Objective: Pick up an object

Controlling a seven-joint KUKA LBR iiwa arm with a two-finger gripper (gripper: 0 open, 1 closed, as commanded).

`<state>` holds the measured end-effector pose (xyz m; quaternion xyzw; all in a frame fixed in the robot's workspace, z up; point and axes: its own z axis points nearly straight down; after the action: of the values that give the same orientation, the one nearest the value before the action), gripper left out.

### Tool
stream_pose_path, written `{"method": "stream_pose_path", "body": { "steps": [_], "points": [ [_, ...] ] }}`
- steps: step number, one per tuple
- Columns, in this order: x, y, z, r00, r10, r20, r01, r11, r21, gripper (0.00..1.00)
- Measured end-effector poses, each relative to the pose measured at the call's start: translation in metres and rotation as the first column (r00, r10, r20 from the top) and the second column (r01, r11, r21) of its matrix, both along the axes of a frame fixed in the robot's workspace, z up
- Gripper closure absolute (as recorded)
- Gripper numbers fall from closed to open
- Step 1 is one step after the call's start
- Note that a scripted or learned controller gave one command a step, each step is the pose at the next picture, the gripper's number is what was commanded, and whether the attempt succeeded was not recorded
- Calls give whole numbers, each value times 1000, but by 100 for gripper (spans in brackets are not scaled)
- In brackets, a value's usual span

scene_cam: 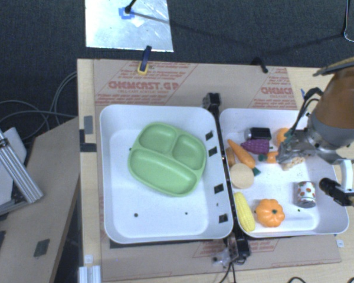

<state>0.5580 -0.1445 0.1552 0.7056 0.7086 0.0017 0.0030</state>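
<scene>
Nearest the camera, an orange plastic pumpkin [269, 212] and a yellow toy corn cob [243, 211] lie at the front of the right white bin [327, 224]. This bin also holds a small spotted can [305, 194], a round beige ball [242, 175], an orange carrot [242, 154] and a purple toy [256, 147]. Over its far side hangs the gripper [290, 154]; I cannot tell its state. 1 green divided plate [167, 158] lies in the left white bin [119, 217].

Robotics lab: cardboard-topped bench [165, 81], aluminium framing [12, 164], loose cables [29, 114], dark carpet
</scene>
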Motion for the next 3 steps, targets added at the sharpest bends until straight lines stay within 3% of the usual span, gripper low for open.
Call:
{"method": "stream_pose_path", "body": {
  "steps": [1, 2, 3],
  "points": [
    [-9, 0, 52, 1000, 0, -1, 0, 1000, 1, 100],
    [-8, 0, 70, 1000, 1, -3, -1, 1000, 1, 100],
    [-7, 61, 66, 1000, 6, -6, -6, 1000, 4, 100]
  ]
}}
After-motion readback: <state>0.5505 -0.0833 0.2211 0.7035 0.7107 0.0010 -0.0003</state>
